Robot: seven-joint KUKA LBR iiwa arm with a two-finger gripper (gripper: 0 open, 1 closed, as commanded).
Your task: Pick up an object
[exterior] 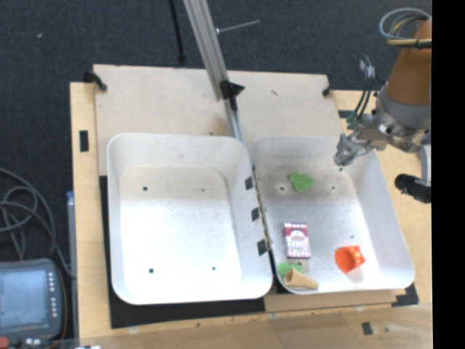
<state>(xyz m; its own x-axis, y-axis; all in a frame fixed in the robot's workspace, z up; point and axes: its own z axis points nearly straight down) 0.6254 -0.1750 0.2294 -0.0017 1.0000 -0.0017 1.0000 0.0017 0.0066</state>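
Note:
The right bin (378,217) holds a green lump (300,182) near its back, a small maroon box (297,240) in the middle, an orange cup (349,258) at the front right, and a tan cone (301,278) beside a green piece (284,268) at the front edge. My gripper (346,153) hangs over the bin's back right corner, to the right of the green lump and apart from it. I see nothing between its fingers.
The left bin (182,217) sits next to the right one. A slanted metal pole (211,49) rises from the back of the bench between the bins. Cables and a grey monitor (29,300) lie off the bench at left.

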